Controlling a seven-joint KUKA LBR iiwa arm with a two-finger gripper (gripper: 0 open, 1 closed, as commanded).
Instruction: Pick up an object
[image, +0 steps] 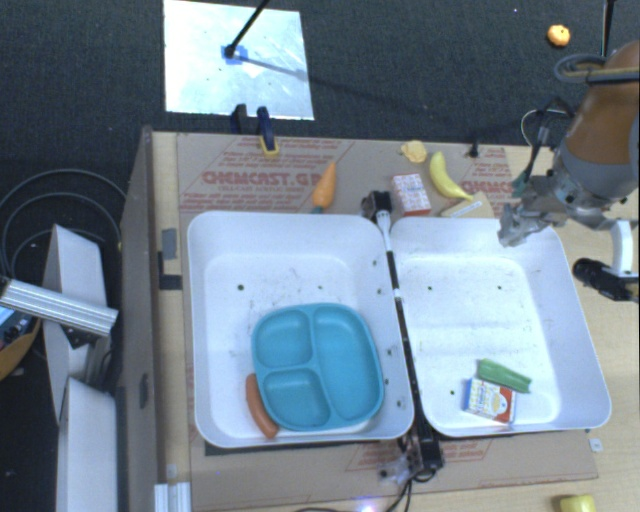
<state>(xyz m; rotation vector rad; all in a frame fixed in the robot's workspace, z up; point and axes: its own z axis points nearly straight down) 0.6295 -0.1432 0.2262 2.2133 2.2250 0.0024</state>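
Observation:
The gripper (512, 232) hangs over the far right rim of the right bin (470, 290), below the arm's orange band and grey wrist. In the near right corner of that bin lie a green bar-shaped piece (503, 374) and a small red and white carton (488, 401), side by side and well apart from the gripper. The left bin (290, 250) holds a blue divided plate (316, 365) and an orange sausage-shaped toy (261, 405) along the plate's left edge.
Behind the bins on the cardboard lie a toy carrot (323, 186), a small patterned box (411, 193), a banana (446, 178) and a yellow piece (414, 151). A black fixture (606, 277) juts in beside the right bin.

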